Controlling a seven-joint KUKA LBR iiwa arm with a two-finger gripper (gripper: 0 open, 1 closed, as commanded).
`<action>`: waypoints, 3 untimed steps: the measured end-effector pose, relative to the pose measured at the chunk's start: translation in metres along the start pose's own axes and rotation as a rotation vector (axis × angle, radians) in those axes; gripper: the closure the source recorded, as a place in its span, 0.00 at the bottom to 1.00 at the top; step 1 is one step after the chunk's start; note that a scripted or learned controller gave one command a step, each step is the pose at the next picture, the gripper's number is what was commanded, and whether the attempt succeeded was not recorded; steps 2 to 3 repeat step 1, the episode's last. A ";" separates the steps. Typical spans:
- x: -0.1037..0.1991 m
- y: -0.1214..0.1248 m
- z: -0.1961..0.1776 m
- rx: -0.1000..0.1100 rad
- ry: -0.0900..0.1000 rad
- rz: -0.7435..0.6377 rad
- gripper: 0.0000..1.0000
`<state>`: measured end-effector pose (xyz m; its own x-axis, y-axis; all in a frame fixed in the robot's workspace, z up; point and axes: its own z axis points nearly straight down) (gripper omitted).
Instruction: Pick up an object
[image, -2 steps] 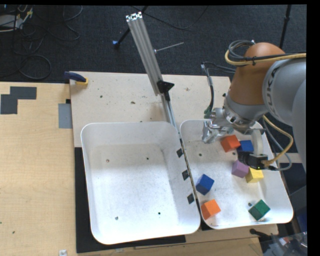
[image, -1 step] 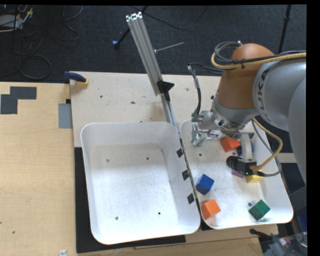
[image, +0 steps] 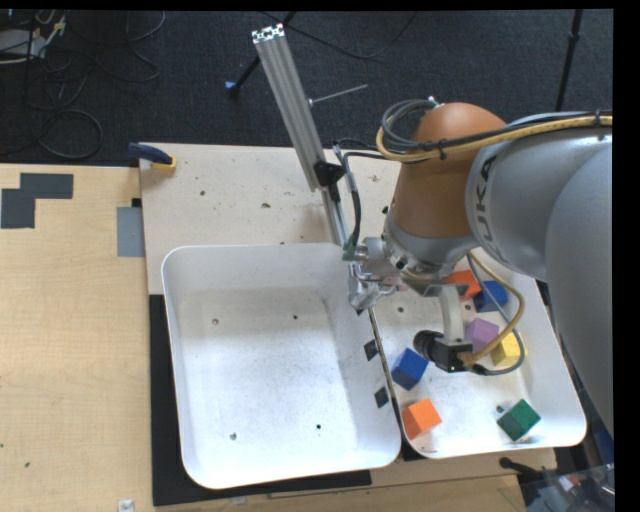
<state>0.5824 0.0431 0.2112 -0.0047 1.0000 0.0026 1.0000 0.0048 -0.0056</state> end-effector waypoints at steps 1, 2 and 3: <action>0.039 -0.025 -0.001 0.001 -0.001 0.001 1.00; 0.039 -0.025 -0.001 0.001 -0.001 0.001 1.00; 0.039 -0.025 -0.001 0.001 -0.001 0.001 1.00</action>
